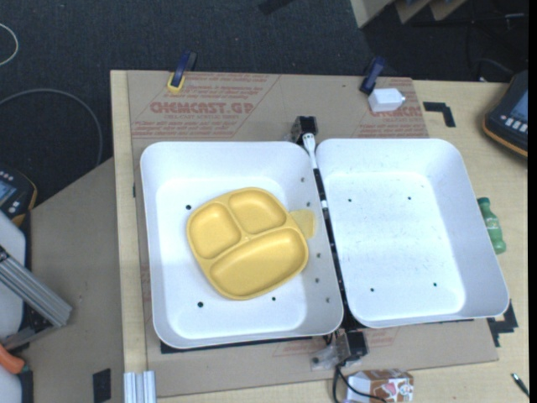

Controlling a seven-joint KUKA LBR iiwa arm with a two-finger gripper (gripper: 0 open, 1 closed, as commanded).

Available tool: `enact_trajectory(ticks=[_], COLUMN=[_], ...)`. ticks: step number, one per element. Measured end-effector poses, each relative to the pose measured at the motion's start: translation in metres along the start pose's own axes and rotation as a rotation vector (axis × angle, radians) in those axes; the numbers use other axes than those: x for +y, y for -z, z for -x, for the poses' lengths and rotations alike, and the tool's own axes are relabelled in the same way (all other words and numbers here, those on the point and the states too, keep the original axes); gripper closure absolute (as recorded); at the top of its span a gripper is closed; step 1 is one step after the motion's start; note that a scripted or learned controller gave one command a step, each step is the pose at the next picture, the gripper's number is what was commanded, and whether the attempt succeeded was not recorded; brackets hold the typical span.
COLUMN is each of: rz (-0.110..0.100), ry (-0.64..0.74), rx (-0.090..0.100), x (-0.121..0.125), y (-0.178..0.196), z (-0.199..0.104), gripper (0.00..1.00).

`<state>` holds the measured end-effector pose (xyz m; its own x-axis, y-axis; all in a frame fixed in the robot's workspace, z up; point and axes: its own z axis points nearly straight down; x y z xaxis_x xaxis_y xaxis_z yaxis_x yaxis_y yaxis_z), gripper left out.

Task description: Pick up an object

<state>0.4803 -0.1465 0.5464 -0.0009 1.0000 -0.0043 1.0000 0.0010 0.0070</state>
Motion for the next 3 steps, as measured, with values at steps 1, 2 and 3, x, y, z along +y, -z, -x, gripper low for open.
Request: enact_trajectory(ticks=[1, 2, 3], rz=[-0.019, -0.013, -0.003], ry=[-0.002, 0.011, 0.009], rx=[0.007, 0.008, 0.007], x=[-0.002, 0.022, -0.002], y=[-0.115, -0.166, -0.141], z=[-0.007, -0.119, -0.210], gripper=[1.00, 1.00, 1.00])
